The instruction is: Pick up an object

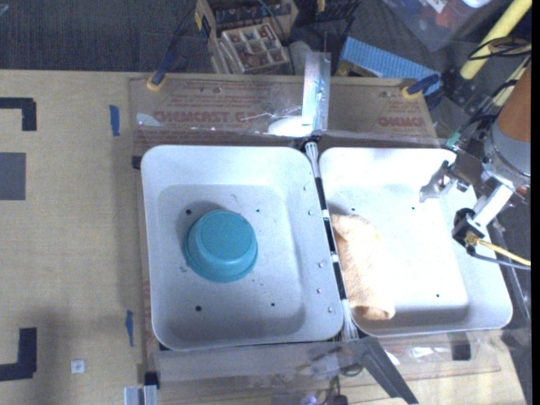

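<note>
Tan cloth-like lump (361,264), soft and crumpled, lies in the right bin (422,260) along its left wall. Its near end reaches almost to the bin's near-left corner and its far end stops about halfway up the wall. It touches or nearly touches the divide between the two bins; I cannot tell which. Teal bowl (221,245) sits in the left bin (160,226) about mid-floor, a little toward the left wall. It appears to be mouth-down with its flat base up, and it stands clear of every wall. The bowl and the lump are well apart, with both bin rims between them. A few small dark specks dot both bin floors. Gripper (437,184) hangs over the right bin near its far-right corner, well away from the lump and with nothing seen in its grasp. Whether it is spread or pressed together cannot be told from this angle. Grey arm (506,154) comes in over the bin's right edge. Both bins rest on a pale wooden bench (67,226), which has black marks (21,112) and short strips of blue tape (114,121) toward its left edge. A flat sheet of cardboard (211,116) with red lettering lies against the far rims of the bins.
</note>
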You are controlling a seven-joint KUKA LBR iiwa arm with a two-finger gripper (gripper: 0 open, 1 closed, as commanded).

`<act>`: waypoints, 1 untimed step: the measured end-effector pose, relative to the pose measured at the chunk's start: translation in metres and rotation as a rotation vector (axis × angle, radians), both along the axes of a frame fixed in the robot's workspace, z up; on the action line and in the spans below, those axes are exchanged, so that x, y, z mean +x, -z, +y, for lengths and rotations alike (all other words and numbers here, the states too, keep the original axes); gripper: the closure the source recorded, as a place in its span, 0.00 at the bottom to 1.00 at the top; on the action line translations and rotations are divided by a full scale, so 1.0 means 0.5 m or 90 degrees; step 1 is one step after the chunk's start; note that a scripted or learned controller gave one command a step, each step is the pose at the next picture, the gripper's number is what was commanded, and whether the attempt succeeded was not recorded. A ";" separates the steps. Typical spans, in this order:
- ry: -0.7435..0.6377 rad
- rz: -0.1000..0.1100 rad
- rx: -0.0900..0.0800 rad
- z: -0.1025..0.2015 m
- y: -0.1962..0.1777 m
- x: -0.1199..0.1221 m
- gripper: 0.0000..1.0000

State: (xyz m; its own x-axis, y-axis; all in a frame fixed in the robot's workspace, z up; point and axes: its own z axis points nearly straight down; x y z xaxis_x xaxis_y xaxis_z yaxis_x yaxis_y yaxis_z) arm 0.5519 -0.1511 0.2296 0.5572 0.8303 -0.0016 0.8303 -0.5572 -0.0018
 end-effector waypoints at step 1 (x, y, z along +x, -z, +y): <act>0.151 0.003 0.001 0.183 0.094 0.030 0.00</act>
